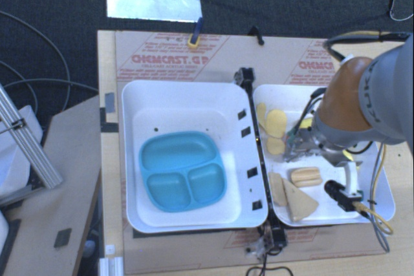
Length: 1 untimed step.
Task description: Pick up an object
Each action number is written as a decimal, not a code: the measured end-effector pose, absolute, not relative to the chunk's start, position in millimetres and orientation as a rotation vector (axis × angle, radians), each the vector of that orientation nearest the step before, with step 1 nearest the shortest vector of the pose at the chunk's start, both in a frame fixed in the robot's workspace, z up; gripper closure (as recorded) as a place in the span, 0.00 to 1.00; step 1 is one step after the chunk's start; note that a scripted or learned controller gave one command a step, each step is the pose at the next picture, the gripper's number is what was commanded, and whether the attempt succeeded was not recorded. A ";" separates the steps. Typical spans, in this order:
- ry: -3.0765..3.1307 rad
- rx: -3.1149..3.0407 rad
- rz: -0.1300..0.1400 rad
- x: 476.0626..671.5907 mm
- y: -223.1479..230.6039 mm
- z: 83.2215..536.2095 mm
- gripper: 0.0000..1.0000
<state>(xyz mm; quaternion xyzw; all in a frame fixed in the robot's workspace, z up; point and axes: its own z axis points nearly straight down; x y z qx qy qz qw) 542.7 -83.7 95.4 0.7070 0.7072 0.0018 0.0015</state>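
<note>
Camera view looks down on my bench point(162, 48), where 2 shallow white bins sit side by side. The left bin point(174, 97) holds a blue tray point(183, 170) with 3 compartments, lying flat toward the bin's near side. The right bin point(381, 200) holds the food pieces I could pick from.

My arm point(362, 100) reaches in from the right, its orange band point(343, 97) above the wrist, and my gripper point(296, 147) hangs low over the middle of the right bin. It points toward the divider between the bins, and I cannot tell how it is set from this angle.

Just beside it, toward the far left of that bin, lie pale yellow pieces point(276, 123), with 1 more small yellow piece point(275, 147) right next to the tip. Nearer the camera lies a tan bread-roll piece point(305, 176), apart from the gripper. Below that, 2 tan wedge pieces point(294, 197) rest touching each other near the bin's front edge.
</note>
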 end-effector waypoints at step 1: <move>2.225 2.204 0.016 559.0 -39.7 220.4 1.00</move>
